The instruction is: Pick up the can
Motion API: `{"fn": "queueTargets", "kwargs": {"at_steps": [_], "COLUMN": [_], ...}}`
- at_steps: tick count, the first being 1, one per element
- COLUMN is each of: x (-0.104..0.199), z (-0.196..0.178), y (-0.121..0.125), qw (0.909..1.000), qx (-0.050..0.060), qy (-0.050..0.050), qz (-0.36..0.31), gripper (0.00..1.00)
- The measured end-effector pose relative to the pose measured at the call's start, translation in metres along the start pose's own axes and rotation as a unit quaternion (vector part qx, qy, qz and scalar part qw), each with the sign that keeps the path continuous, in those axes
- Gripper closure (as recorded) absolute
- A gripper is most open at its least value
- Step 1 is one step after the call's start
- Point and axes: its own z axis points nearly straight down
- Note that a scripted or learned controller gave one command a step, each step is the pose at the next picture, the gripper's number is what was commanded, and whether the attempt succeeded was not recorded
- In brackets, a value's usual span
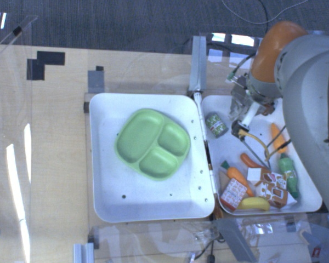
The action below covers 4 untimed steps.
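1. Across the table (55, 147), two white bins sit side by side, probably so that things can be moved from one to the other: the left bin (98, 163) and the right bin (222, 147).
2. From the right, one grey arm (307, 92) leans over the right bin's far end, which puts its wrist near the task's thing.
3. Lying flat in the middle of the left bin is one green plate (153, 143) with three compartments.
4. Crowded at the right bin's near end are one green bottle (288, 174), two small printed boxes (234, 190), one banana (254, 203) and what look like three carrots (249, 160), though the clutter makes that count unsure.
5. One can (215, 124), green-labelled and apparently on its side, rests alone at the far left of the right bin, near the dividing wall, well apart from the clutter.
6. Hanging just beside the can to its right is the gripper (240, 109), and nothing is seen held in it. I cannot tell whether it is open or closed, so the pick looks not yet done.
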Motion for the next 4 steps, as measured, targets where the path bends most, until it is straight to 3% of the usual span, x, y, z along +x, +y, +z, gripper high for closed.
{"fn": "queueTargets", "kwargs": {"at_steps": [1,2,3,4], "x": [-0.024,-0.023,0.026,-0.068], "z": [-0.035,-0.035,-0.074,0.022], "y": [-0.029,-0.029,-0.022,-0.006], "qw": [0.9995,0.9995,0.9940,0.9990], "qx": [0.004,0.004,0.003,0.004], "qy": [-0.001,-0.001,-0.002,-0.001], "qz": [0.030,0.030,0.109,0.045], "gripper": [1.00,0.00,0.00,0.00]}}
